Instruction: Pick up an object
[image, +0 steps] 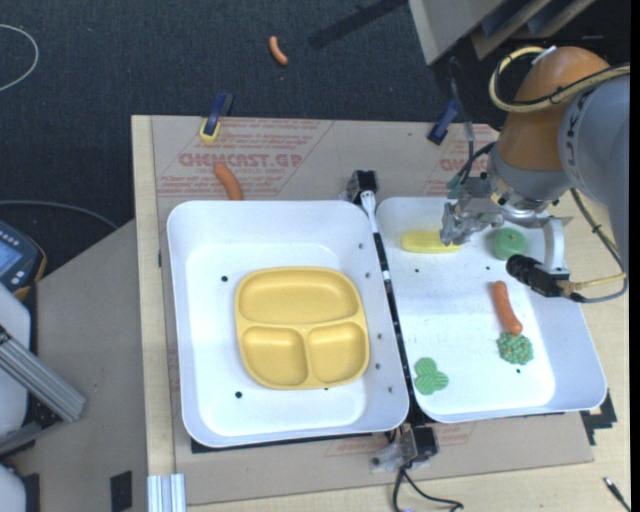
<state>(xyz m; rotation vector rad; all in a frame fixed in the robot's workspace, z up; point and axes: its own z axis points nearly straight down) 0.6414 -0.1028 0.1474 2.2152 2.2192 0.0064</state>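
The yellow piece (424, 242) is a flat, pale yellow strip, longer than it is wide, lying on the floor of the right bin (455, 395) near the bin's far left corner, its long side running roughly left to right in the camera view. The gripper (455, 233) is down at the strip's right end, its dark fingers right against that end or just over it (the arm's own bulk and the slant of the view hide the tips), so whether the fingers are apart, together, or clamped on the strip cannot be told, and nothing is seen between them. Just right of the gripper sits a round green piece (508, 242), partly under the wrist. Farther toward the near side of the same bin lie an orange carrot-like piece (507, 307), a leafy green piece (516, 349) just below it, and another green piece (431, 377) near the bin's left wall. The left bin (200, 330) holds a yellow divided tray (300, 327) with three compartments. On the cardboard beyond the left bin lies a second orange piece (229, 181).
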